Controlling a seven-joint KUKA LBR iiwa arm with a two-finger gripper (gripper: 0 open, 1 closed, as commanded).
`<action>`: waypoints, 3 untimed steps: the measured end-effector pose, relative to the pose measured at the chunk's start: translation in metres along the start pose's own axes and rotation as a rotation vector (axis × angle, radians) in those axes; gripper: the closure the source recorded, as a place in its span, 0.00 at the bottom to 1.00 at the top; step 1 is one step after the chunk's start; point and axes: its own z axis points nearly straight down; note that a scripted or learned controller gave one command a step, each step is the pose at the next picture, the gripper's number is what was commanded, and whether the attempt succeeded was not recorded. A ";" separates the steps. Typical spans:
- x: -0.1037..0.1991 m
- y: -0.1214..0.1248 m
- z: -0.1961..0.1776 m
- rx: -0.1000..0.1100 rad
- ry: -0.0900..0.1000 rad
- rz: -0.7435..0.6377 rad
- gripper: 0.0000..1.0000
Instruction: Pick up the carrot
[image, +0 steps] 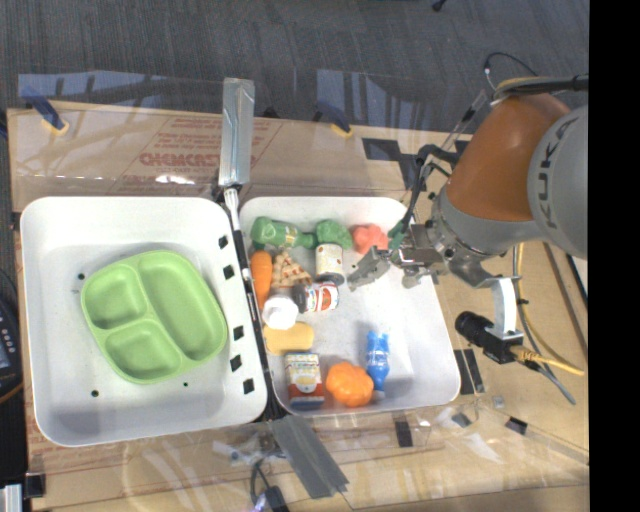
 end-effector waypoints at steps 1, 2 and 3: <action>0.090 -0.049 0.061 0.001 0.000 -0.082 0.00; 0.015 -0.050 0.132 0.001 0.000 -0.163 0.00; 0.041 -0.045 0.154 -0.013 -0.006 -0.411 0.00</action>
